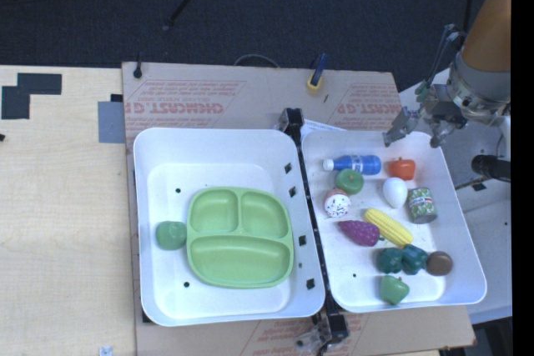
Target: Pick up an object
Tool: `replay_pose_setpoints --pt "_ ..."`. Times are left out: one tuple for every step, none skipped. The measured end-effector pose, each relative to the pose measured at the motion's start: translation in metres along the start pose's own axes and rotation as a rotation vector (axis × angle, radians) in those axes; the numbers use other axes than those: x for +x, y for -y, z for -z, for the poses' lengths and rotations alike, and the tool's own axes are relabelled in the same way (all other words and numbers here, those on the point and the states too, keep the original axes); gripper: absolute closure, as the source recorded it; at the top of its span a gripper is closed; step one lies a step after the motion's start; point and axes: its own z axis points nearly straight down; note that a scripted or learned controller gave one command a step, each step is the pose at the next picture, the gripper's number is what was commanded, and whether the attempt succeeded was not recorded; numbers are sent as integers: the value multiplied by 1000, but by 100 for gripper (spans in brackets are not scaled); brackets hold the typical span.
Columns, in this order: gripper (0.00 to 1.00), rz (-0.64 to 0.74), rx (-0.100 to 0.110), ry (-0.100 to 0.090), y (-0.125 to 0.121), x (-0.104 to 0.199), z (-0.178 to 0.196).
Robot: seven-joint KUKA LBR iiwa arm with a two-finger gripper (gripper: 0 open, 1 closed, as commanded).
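Observation:
The right bin [464, 283] holds several toy foods: a blue and white bottle [352, 164], a red tomato [401, 168], a green apple [350, 181], a white egg [395, 193], a green can [421, 205], a spotted ball [337, 204], a purple piece [360, 232], a yellow corn cob [388, 227], a dark green lump [400, 260], a brown ball [439, 263] and a green pepper [393, 289]. My gripper [415, 133] hangs above the bin's far right corner, open, with nothing between its fingers. It is up and to the right of the tomato.
In the left bin [150, 179] lie a light green divided plate [239, 235] and, left of it, a small green round piece [171, 235]. A black divider [300, 204] with clips runs between the bins. A blue and yellow clamp [316, 73] sits on the cardboard behind them.

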Motion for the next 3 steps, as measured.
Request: replay_pose_setpoints --pt "0 2 -12 2 -2 0 8" --pt "0 3 -6 1 2 0 -56" --pt "0 4 -9 1 -5 6 -103"
